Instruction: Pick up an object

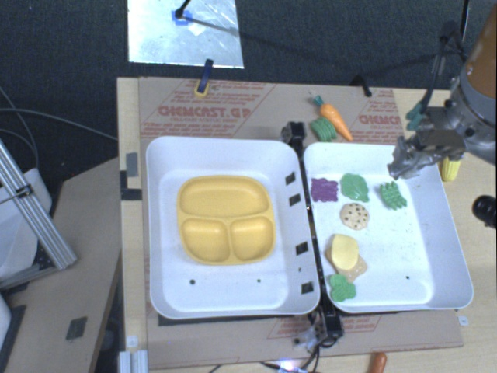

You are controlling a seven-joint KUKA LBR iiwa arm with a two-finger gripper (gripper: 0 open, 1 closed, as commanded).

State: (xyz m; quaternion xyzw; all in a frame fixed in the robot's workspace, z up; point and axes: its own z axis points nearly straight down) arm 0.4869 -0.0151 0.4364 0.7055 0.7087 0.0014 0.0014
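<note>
- Camera view, overall: two shallow white bins sit side by side on a bench. The left bin [155, 208] holds a yellow divided tray [226, 217]; the right bin [446, 255] holds a scatter of small toy foods.
- Camera view, arm: the grey arm enters from the right, and its gripper [405, 164] hangs over the far edge of the right bin, near the green ridged piece [393, 195]. Nothing is seen between its tips; whether it is spread or closed cannot be told at this resolution.
- Camera view, candidate objects: a purple piece [324, 189] and a green leafy piece [354, 185] lie just beside each other, with a speckled cookie [356, 215] near them. A pale yellow lump [344, 252] lies nearer the front, and a small green piece [342, 287] sits by the front wall. A toy carrot [335, 117] rests outside the bins.
- Camera view, handling: the toys appear light, rigid plastic and probably smooth, so slipping is likely. The green ridged piece stands apart from its neighbours and is nearest the gripper; a hold across its narrow sides seems best.
</note>
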